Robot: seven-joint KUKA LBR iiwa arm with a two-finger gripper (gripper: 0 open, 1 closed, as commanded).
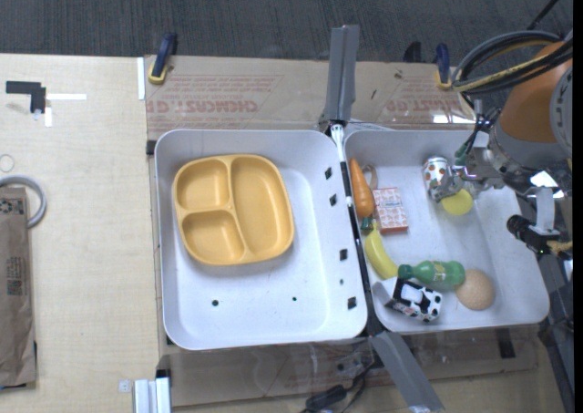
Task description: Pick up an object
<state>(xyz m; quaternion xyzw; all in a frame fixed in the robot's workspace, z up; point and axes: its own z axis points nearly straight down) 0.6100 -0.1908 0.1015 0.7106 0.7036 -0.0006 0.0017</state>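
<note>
Two white bins are sitting side by side on the bench [73,220]. Left bin [260,325] is holding a yellow divided plate [234,209], lying flat in its upper left part. Right bin [515,306] is holding the clutter: carrot [362,190] lying along the left wall, small red-and-white box [391,210] just beside it, banana [379,252] below the carrot, green bottle [432,273] lying on its side at centre bottom, black-and-white cow toy [417,301] just below the bottle, tan egg-like ball [475,291] right of the bottle, near the lower right corner. Yellow ball [457,202] is sitting in the upper middle of the right bin, touching or just under the gripper. White speckled round thing [436,170] is lying just above left of it.

Arm [533,106] is reaching in from the upper right of the frame, gripper [453,185] hanging low over the yellow ball and speckled thing. Cannot tell whether anything is between the fingers, or whether they are apart or together; too cluttered there.

Brown bag [16,283] is lying at the far left edge of the bench.
</note>
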